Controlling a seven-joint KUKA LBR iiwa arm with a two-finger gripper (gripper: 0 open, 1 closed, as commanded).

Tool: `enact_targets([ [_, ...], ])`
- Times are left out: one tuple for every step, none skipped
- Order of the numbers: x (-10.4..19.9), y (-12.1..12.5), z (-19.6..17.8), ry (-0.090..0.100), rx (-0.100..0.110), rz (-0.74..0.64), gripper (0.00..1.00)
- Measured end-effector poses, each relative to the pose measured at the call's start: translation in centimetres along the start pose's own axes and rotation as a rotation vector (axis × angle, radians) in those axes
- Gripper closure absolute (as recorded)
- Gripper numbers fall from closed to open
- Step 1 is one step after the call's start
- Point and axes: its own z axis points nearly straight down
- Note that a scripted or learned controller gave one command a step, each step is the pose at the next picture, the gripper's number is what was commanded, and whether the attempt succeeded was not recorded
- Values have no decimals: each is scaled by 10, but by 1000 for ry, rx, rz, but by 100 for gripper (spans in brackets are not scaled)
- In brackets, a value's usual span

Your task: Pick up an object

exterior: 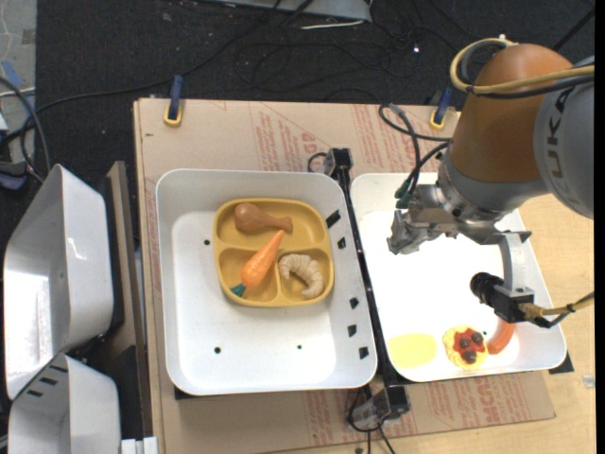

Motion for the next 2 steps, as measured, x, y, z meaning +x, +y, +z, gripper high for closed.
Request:
enact_targets([
  [53, 10, 0, -1, 0, 0, 100],
  [109, 24, 6, -1, 0, 0, 100],
])
